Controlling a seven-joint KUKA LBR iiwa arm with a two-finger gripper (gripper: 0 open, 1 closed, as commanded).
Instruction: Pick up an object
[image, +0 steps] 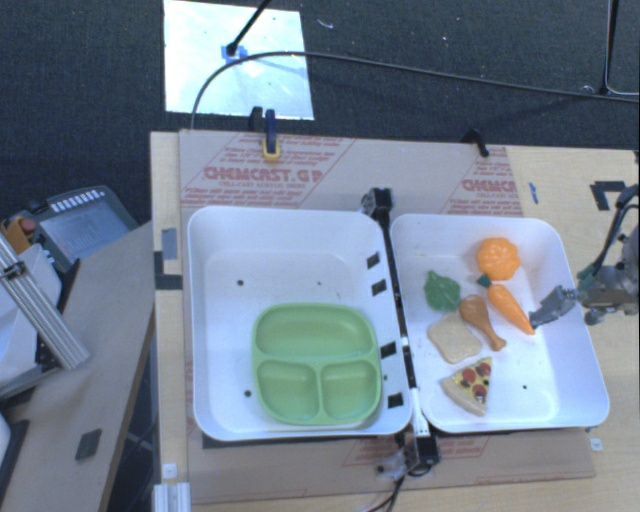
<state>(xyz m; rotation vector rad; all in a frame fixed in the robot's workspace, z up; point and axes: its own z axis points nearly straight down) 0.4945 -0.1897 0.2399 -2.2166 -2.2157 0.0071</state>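
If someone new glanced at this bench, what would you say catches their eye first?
Probably the pale green divided plate lying alone in the left bin. Next, the toy food clustered in the right bin: an orange, a carrot and a pizza slice, with the gripper beside the carrot.

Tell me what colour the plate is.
Light green, seen in the camera view: plate.

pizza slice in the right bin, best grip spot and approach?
Judging from this view, take the pizza slice across its two straight sides near the wide crust end, coming straight down. It lies flat in the right bin, apart from the bread slice above it, with bare floor on its right. The gripper sits at the bin's right edge, so approaching from that side looks least obstructed.
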